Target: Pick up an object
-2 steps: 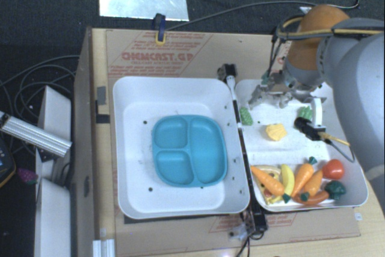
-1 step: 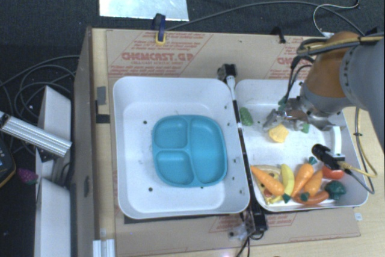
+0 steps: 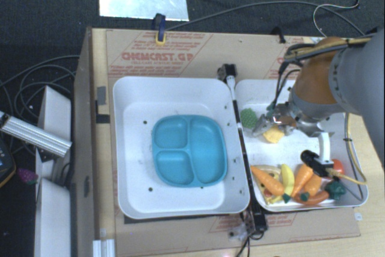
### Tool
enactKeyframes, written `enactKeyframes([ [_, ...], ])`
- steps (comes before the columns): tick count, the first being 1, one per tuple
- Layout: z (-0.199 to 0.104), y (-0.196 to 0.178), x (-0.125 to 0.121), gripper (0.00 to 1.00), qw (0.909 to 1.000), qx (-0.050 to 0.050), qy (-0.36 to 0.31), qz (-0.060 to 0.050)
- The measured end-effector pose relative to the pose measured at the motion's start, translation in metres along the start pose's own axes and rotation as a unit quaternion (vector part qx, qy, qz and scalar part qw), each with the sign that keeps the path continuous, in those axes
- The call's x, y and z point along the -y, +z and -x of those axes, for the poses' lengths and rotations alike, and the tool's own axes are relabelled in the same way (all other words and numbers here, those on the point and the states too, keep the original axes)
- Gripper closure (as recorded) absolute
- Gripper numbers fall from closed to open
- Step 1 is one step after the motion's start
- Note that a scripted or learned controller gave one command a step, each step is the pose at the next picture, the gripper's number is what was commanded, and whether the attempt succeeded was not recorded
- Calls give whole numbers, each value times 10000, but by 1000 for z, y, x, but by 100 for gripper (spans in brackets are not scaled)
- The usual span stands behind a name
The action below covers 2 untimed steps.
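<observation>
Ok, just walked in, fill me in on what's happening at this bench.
A grey KUKA arm reaches in from the right over the right bin. Its end effector is low, beside a yellow object and a green one. Nothing shows as lifted yet. More toy food, carrots and a banana among it, lies piled at that bin's near edge. The left bin holds a blue divided plate.

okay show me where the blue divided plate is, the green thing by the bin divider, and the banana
blue divided plate (image 3: 189,150): camera view, on the ridge where its compartments meet.
green thing (image 3: 248,117): camera view, on its top surface.
banana (image 3: 288,179): camera view, on its middle.
</observation>
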<state>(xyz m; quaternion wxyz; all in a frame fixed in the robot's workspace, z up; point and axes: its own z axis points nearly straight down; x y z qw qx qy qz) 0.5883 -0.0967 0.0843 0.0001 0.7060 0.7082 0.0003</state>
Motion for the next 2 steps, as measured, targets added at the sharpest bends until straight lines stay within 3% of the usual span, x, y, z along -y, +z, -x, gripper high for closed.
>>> enactKeyframes([
  [1, 0, -11, -1, 100, 10000, 2, -8, 10],
  [2, -59, -101, -3, 100, 10000, -3, -9, 19],
])
